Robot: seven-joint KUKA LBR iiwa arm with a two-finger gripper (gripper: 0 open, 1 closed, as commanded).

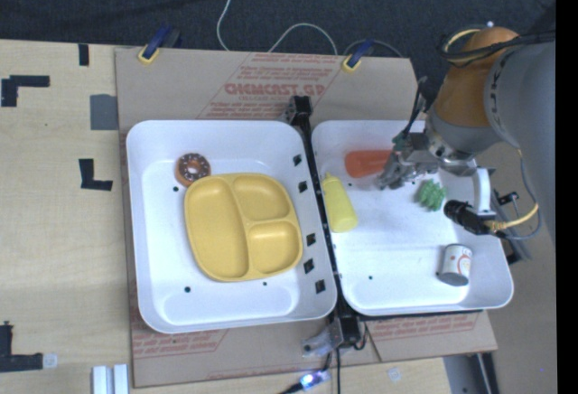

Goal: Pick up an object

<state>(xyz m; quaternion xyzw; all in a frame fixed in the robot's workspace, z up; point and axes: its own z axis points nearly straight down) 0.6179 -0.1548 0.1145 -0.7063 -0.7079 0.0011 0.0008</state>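
Gripper [395,173] hangs low over the right bin [411,288], in the upper right part of the frame, at the right-hand end of an orange-red object [365,163] that lies near the bin's upper wall. How far apart the jaws stand I cannot tell; the metal parts blur together against the white floor, and nothing is visibly pinched between them. It appears to touch or nearly touch the orange-red object's end, though contact is not certain.

Several candidates sit in that bin: the orange-red object, a yellow block [340,204] against the divider at centre frame, a small green piece [431,195] just right of the gripper, and a small can [455,264] toward the lower right. The left bin [153,293] holds a yellow divided plate [242,225] and a small doughnut [191,168].

The risk, as I judge it, is a grasp placed on the very end of the orange-red object: closing there could squeeze it out sideways toward the wall or divider, leaving the jaws with nothing. The green piece lies close enough that it could be nudged or caught by mistake.
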